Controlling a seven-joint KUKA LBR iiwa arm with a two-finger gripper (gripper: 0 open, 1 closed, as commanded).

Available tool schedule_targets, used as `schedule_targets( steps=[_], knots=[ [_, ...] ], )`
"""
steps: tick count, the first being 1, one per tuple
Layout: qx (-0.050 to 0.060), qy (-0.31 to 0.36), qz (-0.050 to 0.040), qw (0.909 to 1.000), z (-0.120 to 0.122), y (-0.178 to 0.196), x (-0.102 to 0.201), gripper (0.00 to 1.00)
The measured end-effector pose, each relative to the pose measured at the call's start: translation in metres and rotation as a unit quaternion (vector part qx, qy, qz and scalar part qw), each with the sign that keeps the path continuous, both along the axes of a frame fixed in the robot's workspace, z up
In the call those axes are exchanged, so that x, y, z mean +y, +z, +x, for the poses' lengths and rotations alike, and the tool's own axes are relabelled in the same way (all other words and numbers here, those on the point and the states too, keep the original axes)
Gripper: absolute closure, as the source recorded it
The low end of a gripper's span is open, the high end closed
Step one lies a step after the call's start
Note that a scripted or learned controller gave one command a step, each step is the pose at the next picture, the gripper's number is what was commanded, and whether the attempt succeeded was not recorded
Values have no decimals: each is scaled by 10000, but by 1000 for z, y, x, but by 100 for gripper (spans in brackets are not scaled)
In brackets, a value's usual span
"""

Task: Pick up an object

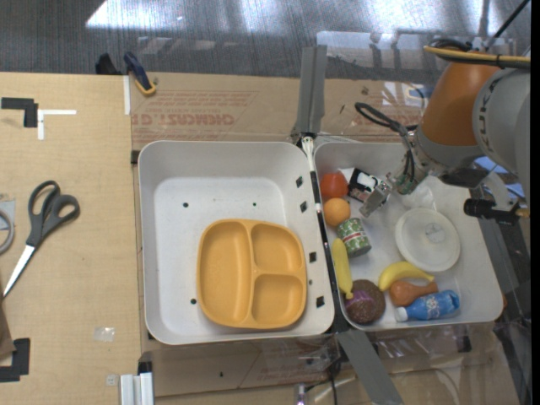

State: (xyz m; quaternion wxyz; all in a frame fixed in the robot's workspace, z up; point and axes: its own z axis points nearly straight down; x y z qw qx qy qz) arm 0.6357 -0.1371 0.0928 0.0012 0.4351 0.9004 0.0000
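My gripper hangs low in the back part of the right bin, just right of a red tomato and an orange. A green can lies slightly in front of it. Nothing shows in its grasp. Further forward lie a long yellow item, a white round lid, a banana, a dark purple round fruit, an orange drumstick-like toy and a blue bottle.
The left bin holds a yellow divided plate. Scissors lie on the bench at far left. The arm's orange band and grey body rise over the right bin's back right corner.
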Motion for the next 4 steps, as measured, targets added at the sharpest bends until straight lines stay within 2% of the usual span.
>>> schedule_targets(
  steps=[1,2,3,4],
  knots=[
    [8,-864,4,9963,-70,2,0,0],
    [-7,-1285,-3,9917,-1,0,-18,0],
    [82,-2577,-38,9662,19,2,15,0],
    [125,-2559,-37,9666,18,11,17,100]
  ],
)
